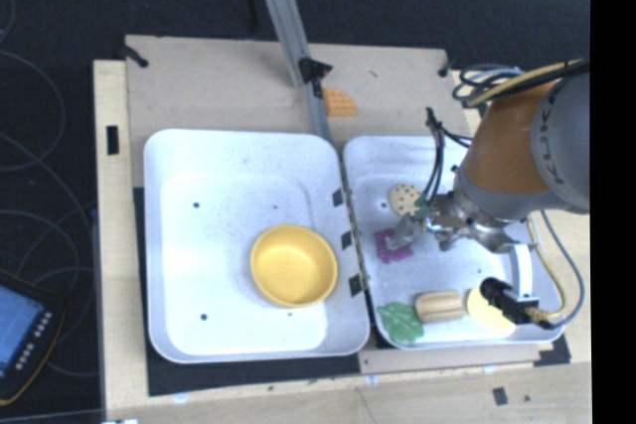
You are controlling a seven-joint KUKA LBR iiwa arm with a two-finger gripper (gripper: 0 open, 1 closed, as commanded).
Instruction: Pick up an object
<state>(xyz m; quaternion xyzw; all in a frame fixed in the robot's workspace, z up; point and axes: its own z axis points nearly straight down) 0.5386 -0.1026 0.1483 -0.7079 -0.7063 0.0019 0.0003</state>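
Camera view shows my gripper (pixel 405 235) low in the right bin (pixel 437 154), directly over the purple toy (pixel 392 246); I cannot tell its state

No text, label, brand, number or sign can be read anywhere on the bench.

The arm's (pixel 517 149) bulk hides part of the right bin (pixel 397 154), and the purple object (pixel 395 246) is too blurred to identify.
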